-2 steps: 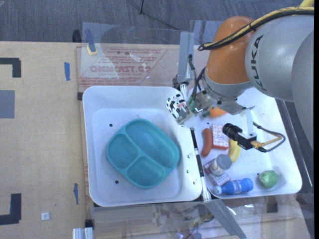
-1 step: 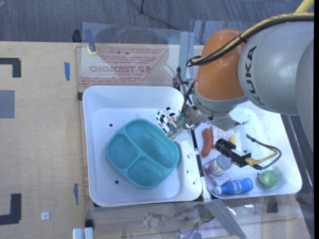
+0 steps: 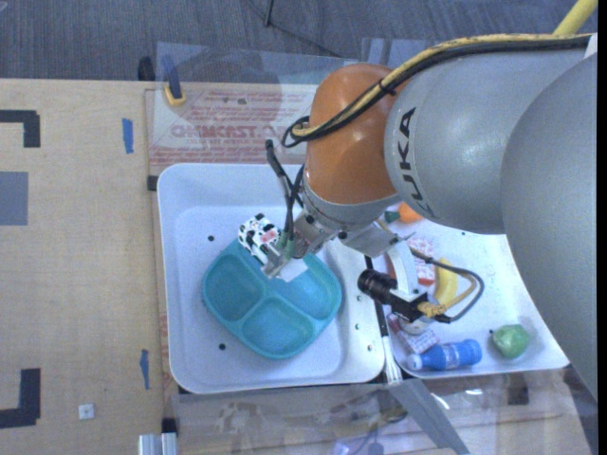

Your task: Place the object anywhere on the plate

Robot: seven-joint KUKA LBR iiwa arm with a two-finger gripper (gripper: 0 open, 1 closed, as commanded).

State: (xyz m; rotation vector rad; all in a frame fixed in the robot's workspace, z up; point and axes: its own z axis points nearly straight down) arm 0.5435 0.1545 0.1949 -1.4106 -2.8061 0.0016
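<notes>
Over the teal divided plate (image 3: 270, 311) my gripper (image 3: 282, 262) hangs — black-and-white cow toy (image 3: 256, 234) just up-left, beside the rim; finger state — cannot tell.

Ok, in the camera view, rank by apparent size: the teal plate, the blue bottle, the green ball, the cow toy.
1. teal plate, by far the largest.
2. blue bottle.
3. cow toy and green ball look about alike; the arm partly hides the toy, so I won't rank them.
</notes>
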